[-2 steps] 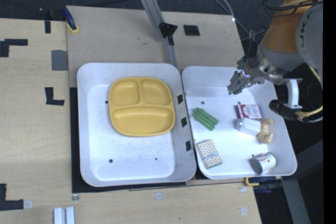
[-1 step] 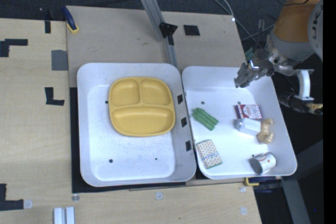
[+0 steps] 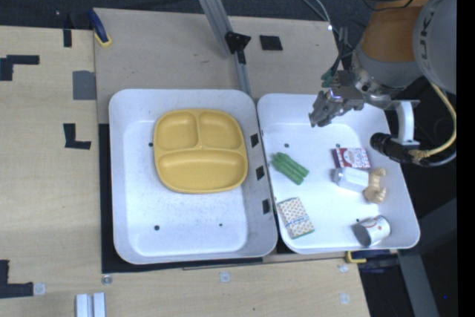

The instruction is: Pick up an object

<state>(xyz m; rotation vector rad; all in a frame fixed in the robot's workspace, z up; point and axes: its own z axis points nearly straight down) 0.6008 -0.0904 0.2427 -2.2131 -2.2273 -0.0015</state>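
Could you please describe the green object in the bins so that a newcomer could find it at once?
Take the right bin, not the left bin holding the yellow tray. Near its left wall lies the green object, a short ribbed stick set at a slant. It is the only green item; the checkered packet lies below it.

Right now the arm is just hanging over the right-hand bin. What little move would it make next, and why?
Probably a short move down and toward the green object. The gripper hangs above the right bin near its far edge, with nothing seen between its fingers. The green object lies on its own on the bin floor, apart from the clustered items, so it looks like the easiest pick.
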